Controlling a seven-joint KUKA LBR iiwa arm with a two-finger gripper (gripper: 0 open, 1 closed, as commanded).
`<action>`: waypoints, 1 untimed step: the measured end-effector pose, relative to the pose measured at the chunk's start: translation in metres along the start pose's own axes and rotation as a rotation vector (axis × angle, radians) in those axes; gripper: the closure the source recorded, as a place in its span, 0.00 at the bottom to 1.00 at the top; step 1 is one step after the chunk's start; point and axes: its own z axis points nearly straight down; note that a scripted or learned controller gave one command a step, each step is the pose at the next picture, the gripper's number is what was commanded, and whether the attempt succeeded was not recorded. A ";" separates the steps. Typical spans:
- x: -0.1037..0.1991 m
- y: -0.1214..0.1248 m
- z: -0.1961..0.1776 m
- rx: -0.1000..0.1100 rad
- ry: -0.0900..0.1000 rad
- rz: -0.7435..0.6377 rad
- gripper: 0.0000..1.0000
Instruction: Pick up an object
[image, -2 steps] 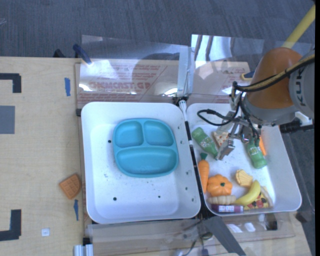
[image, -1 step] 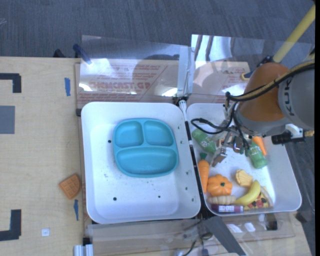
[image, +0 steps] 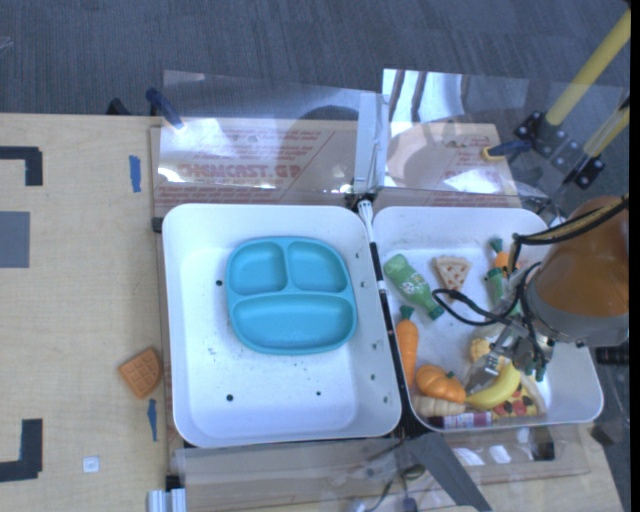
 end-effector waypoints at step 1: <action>-0.072 0.031 0.001 -0.002 0.001 0.092 0.00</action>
